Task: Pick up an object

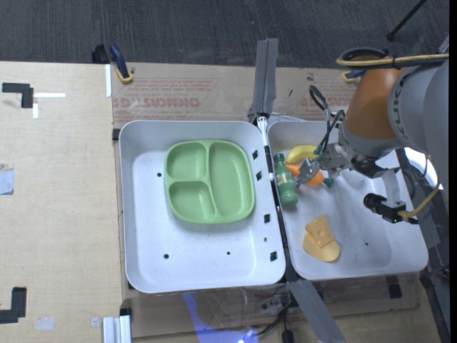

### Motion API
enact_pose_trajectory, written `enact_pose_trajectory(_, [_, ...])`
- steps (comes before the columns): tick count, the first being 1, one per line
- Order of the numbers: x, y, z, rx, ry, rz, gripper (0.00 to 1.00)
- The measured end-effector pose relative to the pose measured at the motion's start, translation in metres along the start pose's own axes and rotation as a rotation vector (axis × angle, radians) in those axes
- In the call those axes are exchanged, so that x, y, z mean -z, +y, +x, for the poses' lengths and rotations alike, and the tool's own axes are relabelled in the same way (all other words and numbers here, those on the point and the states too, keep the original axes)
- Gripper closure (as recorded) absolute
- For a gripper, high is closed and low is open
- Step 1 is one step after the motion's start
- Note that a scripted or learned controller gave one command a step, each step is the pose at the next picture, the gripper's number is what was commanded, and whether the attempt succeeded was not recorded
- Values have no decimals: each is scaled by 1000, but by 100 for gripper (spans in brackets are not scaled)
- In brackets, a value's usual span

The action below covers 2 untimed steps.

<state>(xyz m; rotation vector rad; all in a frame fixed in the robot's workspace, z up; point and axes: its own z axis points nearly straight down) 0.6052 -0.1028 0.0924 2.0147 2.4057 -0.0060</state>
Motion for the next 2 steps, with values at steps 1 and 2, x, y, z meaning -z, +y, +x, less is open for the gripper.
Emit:
enact_pose_trajectory(1, [9,0,0,-2,2,0,100])
enact_pose_trajectory(2, [100,66,71,-53,4,0,100])
